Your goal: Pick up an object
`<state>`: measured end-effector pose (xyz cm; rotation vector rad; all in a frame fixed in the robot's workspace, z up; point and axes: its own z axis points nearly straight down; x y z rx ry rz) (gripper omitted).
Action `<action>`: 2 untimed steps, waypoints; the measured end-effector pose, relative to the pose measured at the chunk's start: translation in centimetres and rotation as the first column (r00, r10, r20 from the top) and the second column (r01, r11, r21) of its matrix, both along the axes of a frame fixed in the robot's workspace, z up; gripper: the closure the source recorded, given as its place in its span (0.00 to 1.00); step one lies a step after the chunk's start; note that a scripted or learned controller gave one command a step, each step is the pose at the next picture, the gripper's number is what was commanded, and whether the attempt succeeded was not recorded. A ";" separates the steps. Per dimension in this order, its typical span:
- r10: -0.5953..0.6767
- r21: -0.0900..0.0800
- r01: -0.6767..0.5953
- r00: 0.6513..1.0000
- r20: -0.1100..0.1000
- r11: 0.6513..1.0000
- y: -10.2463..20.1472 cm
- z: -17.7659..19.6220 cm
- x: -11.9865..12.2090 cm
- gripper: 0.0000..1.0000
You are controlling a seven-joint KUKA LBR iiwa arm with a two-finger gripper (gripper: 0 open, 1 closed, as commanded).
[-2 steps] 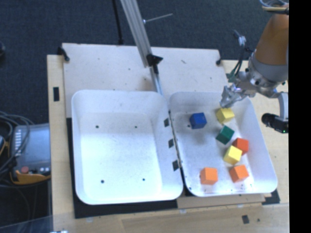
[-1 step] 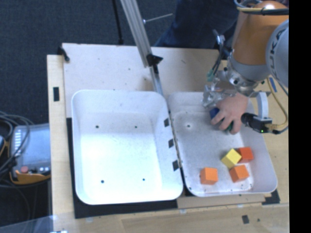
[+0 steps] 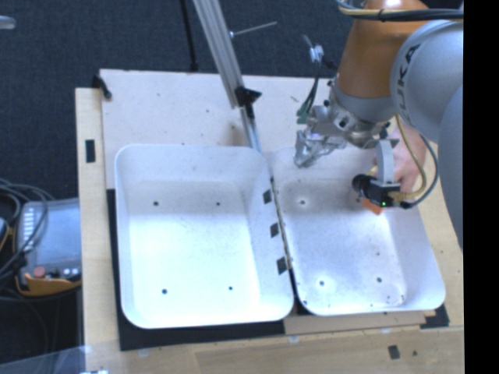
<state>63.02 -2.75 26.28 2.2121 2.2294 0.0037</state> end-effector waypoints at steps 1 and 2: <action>-0.001 -0.001 0.001 1.000 -0.002 1.000 4.8 -1.8 1.2 1.00; -0.001 0.000 0.001 1.000 0.000 1.000 9.5 -1.3 2.6 1.00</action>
